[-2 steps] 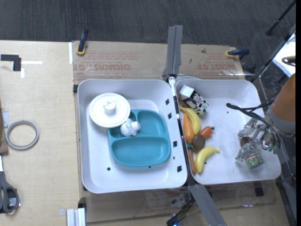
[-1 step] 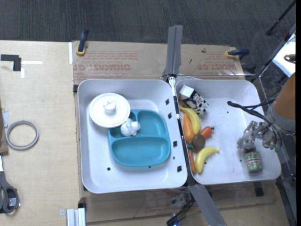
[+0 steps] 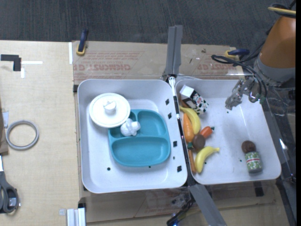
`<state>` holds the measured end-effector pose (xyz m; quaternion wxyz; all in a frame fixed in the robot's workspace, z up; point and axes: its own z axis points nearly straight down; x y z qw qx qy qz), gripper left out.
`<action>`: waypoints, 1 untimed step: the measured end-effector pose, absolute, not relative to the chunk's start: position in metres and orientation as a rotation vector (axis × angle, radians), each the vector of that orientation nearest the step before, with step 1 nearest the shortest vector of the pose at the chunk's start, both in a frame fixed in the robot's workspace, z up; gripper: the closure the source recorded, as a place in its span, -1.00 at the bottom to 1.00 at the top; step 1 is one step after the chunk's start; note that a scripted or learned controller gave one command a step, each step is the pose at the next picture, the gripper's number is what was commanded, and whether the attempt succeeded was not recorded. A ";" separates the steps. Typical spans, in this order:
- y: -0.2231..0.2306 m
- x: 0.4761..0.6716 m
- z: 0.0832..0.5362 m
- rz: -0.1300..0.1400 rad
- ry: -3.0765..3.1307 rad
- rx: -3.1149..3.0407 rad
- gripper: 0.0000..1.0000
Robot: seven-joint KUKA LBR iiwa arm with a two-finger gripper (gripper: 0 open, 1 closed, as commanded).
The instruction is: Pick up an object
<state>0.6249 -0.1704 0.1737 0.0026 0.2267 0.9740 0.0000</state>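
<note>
Camera view: tool [image 3: 233, 99] hovers over right bin [image 3: 268, 126], upper right, can't tell its state. Bananas [image 3: 205, 155], carrot [image 3: 187, 126] along left wall, small bottle [image 3: 252, 159] lower right. Left bin: teal tray [image 3: 150, 149], white lid [image 3: 109, 109]

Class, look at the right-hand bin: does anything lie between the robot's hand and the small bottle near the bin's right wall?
Nothing visible does. The hand hangs over the upper right part of the right bin, and the small bottle lies below it in the view, with bare white floor between them. The bananas and other toy food lie clustered along the bin's left side.
</note>
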 end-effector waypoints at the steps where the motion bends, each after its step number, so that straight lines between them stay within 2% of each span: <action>1: -0.119 0.649 0.171 -0.001 2.978 0.988 1.00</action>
